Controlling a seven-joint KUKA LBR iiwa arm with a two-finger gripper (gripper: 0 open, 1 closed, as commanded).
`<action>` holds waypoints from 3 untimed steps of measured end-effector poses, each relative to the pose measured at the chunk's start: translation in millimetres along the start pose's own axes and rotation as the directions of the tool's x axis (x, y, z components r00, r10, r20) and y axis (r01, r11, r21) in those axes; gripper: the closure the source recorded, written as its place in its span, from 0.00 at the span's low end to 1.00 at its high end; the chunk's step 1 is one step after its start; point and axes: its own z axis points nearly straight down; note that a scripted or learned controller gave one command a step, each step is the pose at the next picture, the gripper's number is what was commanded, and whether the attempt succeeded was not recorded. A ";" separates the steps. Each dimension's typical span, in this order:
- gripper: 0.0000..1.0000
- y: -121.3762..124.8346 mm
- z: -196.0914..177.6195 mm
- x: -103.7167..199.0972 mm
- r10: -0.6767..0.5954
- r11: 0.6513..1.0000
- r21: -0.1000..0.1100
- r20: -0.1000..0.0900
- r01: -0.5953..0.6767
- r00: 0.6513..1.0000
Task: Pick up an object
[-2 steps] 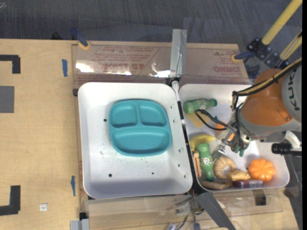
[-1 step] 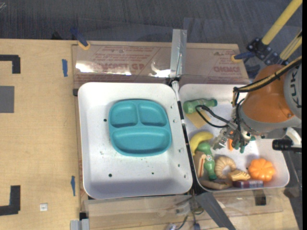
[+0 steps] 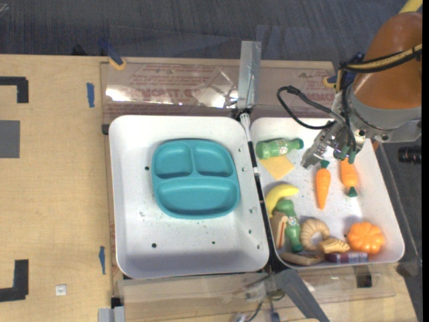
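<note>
— Carrots [image 3: 322, 186] first: where are they?

— Two lie in the right bin [image 3: 392, 210], near its far right part. One is long, orange and tapered, with a small green stub at its upper end, pointing down toward the near edge. The other carrot [image 3: 348, 174] sits just beside it to the right, shorter, with its green stub at the lower end.

— And the gripper [image 3: 327, 147]?

— It hangs over the right bin, just above the carrots' upper ends. Nothing shows between its fingers; whether they stand apart or together, I cannot tell.

— What else is in that bin?

— A green bottle [image 3: 278, 147] by the far left corner, a yellow wedge [image 3: 279, 167] under it, a banana [image 3: 281, 193], a croissant [image 3: 314, 232] and a small pumpkin [image 3: 365, 237] along the near side.

— The left bin [image 3: 127, 233]?

— It holds a teal divided plate [image 3: 196, 178], lying flat near its middle.
</note>
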 end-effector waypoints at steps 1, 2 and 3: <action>1.00 -112.9 60.3 17.0 -0.409 0.913 0.004 -0.016 0.409 0.913; 1.00 -83.9 164.5 -54.4 -0.567 0.824 0.003 -0.002 0.567 0.824; 1.00 -17.8 165.6 -60.0 -0.389 0.921 0.000 -0.002 0.389 0.921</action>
